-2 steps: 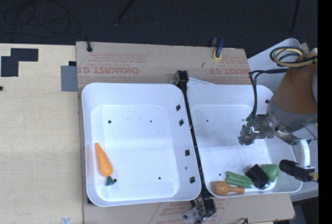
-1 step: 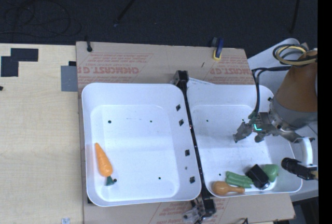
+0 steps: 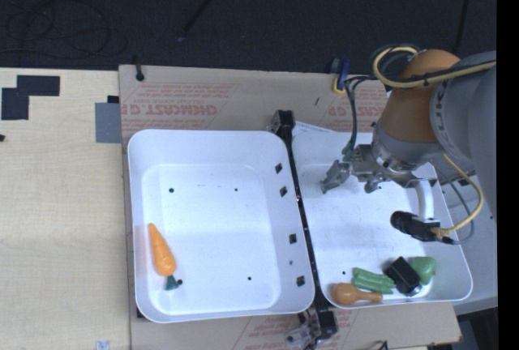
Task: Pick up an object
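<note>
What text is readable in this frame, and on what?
"CHEMCRET GP", roughly: red print, upside down from this view, on the cardboard sheet under the bins; letters blurred, reading uncertain.
Red print on the cardboard's near edge: too cut off and blurred to read.
No text on the bins or toys.

The arm [image 3: 454, 109] is reaching in from the right, its orange band facing upward above the wrist. The gripper [image 3: 350, 176] is pointing left, with its two fingers [image 3: 332, 181] spread apart and nothing lying between them.
</note>
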`<state>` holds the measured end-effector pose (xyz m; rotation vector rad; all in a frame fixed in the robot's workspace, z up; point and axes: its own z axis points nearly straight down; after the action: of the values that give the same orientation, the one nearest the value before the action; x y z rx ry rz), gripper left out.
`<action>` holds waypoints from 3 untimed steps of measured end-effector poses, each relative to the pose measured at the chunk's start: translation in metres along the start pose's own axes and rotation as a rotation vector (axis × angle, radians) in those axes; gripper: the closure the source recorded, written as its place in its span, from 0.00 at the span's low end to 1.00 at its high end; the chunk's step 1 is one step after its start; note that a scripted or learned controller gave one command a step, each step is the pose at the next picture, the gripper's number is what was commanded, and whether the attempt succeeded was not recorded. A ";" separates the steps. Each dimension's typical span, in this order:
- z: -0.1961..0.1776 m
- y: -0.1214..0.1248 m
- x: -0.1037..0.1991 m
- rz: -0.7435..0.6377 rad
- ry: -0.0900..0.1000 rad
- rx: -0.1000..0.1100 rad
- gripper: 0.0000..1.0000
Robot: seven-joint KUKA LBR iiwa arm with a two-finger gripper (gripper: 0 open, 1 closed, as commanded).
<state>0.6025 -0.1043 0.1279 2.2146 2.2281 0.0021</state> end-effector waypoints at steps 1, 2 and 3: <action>-0.011 -0.004 -0.003 0.006 0.000 0.006 1.00; -0.062 -0.011 0.072 -0.001 0.002 -0.001 1.00; -0.113 0.023 0.143 -0.002 0.002 -0.003 1.00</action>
<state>0.6250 0.0383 0.2414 2.2118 2.2290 0.0076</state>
